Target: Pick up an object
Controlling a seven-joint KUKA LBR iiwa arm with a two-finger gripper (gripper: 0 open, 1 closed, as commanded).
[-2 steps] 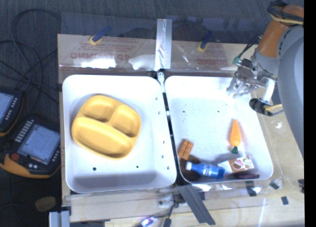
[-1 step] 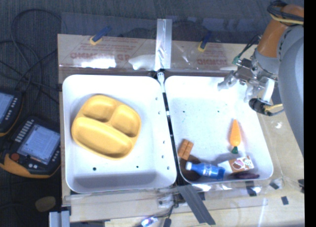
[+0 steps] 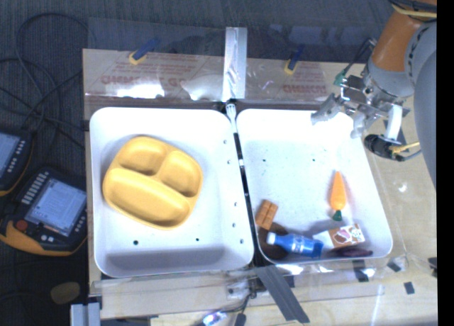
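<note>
Hovering gripper (image 3: 339, 113), carrot (image 3: 338, 192) in right bin (image 3: 298, 140)

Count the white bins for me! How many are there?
2. The left bin holds a big yellow bread-shaped thing. The right bin sits beside it, touching, with small things along its near side, like a carrot and a blue bottle.

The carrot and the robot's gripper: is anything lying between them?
No. In the camera view, only bare white bin floor separates the carrot from the gripper.
</note>
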